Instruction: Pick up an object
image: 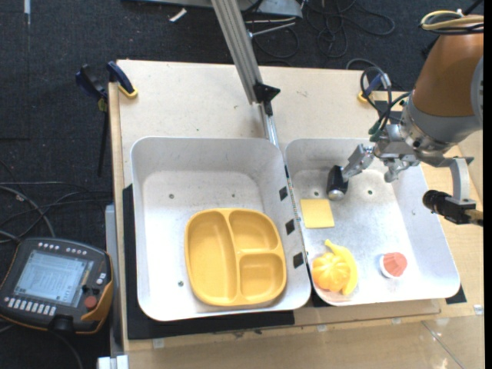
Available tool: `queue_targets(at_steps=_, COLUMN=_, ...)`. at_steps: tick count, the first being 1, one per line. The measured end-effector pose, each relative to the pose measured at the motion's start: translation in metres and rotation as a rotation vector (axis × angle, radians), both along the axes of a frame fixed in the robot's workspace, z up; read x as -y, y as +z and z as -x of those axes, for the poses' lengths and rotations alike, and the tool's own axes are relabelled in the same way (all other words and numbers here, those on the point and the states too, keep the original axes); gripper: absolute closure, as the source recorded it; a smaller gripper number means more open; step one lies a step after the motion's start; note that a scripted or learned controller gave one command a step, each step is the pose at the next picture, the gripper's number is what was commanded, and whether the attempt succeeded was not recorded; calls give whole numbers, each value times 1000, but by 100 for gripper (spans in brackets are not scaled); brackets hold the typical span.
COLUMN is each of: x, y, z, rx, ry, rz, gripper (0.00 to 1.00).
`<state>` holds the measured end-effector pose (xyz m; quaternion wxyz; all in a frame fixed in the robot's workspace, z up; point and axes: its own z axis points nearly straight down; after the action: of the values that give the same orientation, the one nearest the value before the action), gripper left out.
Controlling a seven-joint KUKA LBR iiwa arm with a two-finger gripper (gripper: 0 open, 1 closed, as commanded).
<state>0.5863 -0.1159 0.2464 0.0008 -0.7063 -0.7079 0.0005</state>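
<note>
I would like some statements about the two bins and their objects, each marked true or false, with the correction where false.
1. The yellow divided plate lies in the left bin. True.
2. The flat yellow square lies in the left bin. False: it lies in the right bin, near the wall between the bins.
3. The small red object is in the right bin. True.
4. The gripper is above the left bin. False: it is over the right bin's far part.
5. The yellow-orange object rests on the divided plate. False: it lies in the right bin's near corner.
</note>
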Motion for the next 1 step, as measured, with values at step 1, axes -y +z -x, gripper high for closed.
queue_targets(at_steps=1, x=0, y=0, z=0, rx=0, ry=-1, rz=0, gripper=0)
